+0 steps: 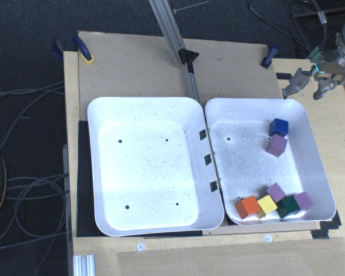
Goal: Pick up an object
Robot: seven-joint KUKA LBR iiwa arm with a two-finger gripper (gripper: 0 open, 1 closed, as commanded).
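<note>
While the gripper (308, 87) hangs at the upper right of the frame, over bare desk (161, 73) just past the top right corner of the right bin (316, 154), its jaws are spread apart w/ nothing between them. Two grey fingers (293, 85) splay down and to the left; the arm itself is mostly cut off by the frame edge.

Task things are all small cubes, so no real long axis on any. They sit in the right bin, in two groups. Upper right of that bin: a blue cube (279, 126) w/ a purple cube (276, 145) touching just below it, both turned a bit off square to the bin walls. Along the bin's lower edge, a packed cluster, left to right: orange cube (248, 206), yellow cube (267, 204), dark green cube (287, 206), and a purple one (302, 200) at the right end; another purple cube (275, 191) sits behind the yellow one. The cluster cubes touch or nearly touch, each rotated differently. Cluster is well apart from the gripper; the blue/purple pair is nearer to it but still apart.

Left bin (98, 171) shows a white speckled floor w/ four small dark dots. Between the bins, three dark clips (207, 159). A grey pole (171, 33) runs diagonally from top centre down to the gap between the bins. Blue clamps (83, 49) at the board's upper corners.
</note>
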